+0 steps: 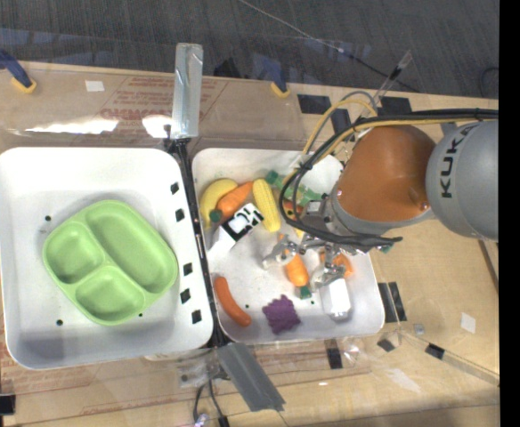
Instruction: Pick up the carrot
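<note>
— Which step was in hand?
— The approach, I'd judge. The end effector (312, 265) hung low over the right bin (367, 320), and the carrot (296, 272) lay just beneath it, toward that bin's near edge.
— Clenched on it?
— I couldn't tell. Next it needed a closing around the carrot, then a lift.
— And the arm (394, 178)?
— It reached in from the right, wrist bent downward.

My arm (460, 181) is finished in smooth grey, with black "KU" lettering legible on its rounded casing. A glossy orange band (380, 178) forms a domed section just behind my jaws (318, 261). Black and yellow cables (331, 136) loop out from that band and run back along the grey casing. My jaws are bare silvery metal, with small brackets and fittings crowded around them.
</note>
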Controlling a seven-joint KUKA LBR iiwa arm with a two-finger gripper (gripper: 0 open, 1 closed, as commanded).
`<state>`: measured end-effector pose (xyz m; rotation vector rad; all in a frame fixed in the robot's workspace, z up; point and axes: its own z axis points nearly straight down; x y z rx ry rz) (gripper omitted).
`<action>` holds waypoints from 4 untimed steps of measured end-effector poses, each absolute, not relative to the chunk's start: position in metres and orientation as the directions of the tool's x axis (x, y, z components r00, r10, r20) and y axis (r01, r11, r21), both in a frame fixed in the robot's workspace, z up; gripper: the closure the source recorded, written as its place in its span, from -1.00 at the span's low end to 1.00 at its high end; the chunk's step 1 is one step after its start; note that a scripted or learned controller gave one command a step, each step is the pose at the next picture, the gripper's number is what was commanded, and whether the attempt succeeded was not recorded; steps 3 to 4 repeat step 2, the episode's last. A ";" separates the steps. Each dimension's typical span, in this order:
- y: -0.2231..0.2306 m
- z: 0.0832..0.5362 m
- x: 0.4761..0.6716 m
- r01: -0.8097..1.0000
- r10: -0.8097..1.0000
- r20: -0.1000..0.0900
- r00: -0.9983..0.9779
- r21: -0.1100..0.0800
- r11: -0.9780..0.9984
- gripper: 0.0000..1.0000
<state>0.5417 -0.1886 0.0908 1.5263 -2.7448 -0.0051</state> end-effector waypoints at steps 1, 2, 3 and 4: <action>-0.186 0.102 0.544 -0.853 -0.853 -0.004 -0.521 0.001 0.521 1.00; -0.125 0.181 0.570 -0.904 -0.904 -0.004 -0.428 -0.007 0.428 1.00; -0.125 0.181 0.570 -0.904 -0.904 -0.004 -0.428 -0.007 0.428 1.00; -0.125 0.181 0.570 -0.904 -0.904 -0.004 -0.428 -0.007 0.428 1.00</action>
